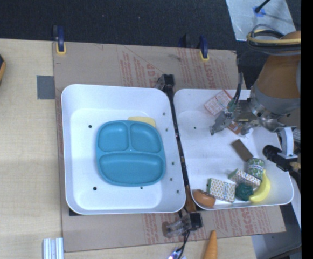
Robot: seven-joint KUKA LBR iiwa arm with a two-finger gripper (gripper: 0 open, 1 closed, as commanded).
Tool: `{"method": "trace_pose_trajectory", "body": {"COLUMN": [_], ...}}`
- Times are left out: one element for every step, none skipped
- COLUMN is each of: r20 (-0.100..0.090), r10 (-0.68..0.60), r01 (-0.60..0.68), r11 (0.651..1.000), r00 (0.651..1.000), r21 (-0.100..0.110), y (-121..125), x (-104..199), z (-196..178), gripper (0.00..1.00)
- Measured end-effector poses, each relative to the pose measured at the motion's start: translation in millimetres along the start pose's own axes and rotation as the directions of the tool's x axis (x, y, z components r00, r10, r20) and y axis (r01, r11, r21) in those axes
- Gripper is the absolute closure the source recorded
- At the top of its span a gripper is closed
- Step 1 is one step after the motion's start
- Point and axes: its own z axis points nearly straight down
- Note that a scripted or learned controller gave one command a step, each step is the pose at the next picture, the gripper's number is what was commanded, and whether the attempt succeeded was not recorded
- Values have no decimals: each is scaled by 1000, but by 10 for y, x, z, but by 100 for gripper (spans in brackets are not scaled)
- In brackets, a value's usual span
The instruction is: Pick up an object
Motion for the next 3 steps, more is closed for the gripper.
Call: {"method": "trace_pose_trajectory", "body": {"r20": [9, 11, -2], "r10": [1, 1, -1], "r01": [-1, -1, 1], "r11": [1000, 1000, 1000], "r00": [1000, 1000, 1000], "r21": [-15, -23, -14], "y": [717, 730, 235], "x": [-274, -290, 297], "z": [699, 504, -416], "gripper": [0, 100, 100]}}
